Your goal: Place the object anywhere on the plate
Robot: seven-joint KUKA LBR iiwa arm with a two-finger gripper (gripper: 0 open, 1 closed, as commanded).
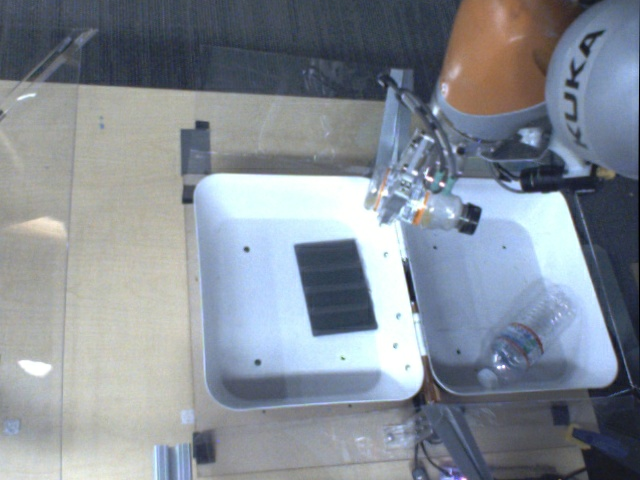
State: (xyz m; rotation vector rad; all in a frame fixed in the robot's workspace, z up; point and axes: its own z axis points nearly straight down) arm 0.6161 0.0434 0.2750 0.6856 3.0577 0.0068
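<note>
**Figure: Small bottle carried over the divide between the bins, transfer step**

The fingers (pixel 392 196) appeared closed on one end of a small bottle (pixel 443 213). The bottle lay roughly level, and its dark cap (pixel 470 218) pointed towards the view's right. The gripper (pixel 405 196) hung above the shared wall of the two bins, with the bottle's free end over the right-hand bin (pixel 590 268). A larger clear plastic bottle (pixel 525 340) lay on its side near that bin's front corner, well apart from the gripper. The plate (pixel 335 286), a dark ribbed rectangle, lay flat near the middle of the left-hand bin (pixel 215 268) with bare white floor around it. The orange-banded arm (pixel 500 38) reached in from the right across the table (pixel 110 268).

The step in hand was judged to be the carry: the object was lifted but not yet over the plate. The next move would call for travel towards the view's left and front, a descent over the dark rectangle, and then a release low enough that the round bottle does not roll off.
</note>
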